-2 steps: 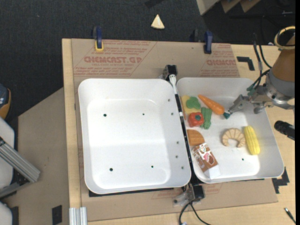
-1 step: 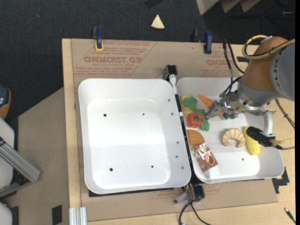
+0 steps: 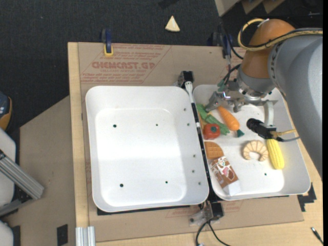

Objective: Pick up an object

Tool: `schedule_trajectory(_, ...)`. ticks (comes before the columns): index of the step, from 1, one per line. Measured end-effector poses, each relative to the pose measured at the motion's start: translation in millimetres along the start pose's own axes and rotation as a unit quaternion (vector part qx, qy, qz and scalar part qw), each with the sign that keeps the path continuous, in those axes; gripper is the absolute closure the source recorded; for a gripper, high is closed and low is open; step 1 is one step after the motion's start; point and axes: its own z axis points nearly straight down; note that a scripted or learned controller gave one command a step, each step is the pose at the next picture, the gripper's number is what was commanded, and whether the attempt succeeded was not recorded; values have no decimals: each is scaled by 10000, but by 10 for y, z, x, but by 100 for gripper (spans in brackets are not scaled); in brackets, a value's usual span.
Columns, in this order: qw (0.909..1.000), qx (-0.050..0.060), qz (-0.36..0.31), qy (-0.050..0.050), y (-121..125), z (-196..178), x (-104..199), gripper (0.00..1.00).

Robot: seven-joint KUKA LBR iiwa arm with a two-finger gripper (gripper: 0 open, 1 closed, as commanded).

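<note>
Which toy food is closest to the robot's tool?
The orange carrot. It lies just under the tool, while the tomato, croissant and corn sit farther away.

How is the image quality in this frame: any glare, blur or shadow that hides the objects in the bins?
Camera view: even lighting; the left bin is washed near-white with soft glare, but not hiding anything. The croissant, corn and carrot in the right bin read sharply. The arm looms large and slightly soft, shading the bin's far corner around the gripper.

Croissant (image 3: 254, 150) just left of corn (image 3: 275, 153), perhaps touching, in right bin (image 3: 294, 181).
</note>
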Motion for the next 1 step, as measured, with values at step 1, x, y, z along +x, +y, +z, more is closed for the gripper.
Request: schedule_trajectory(1, 10000, 5, 23, -17, -19, -107, -48, 100)
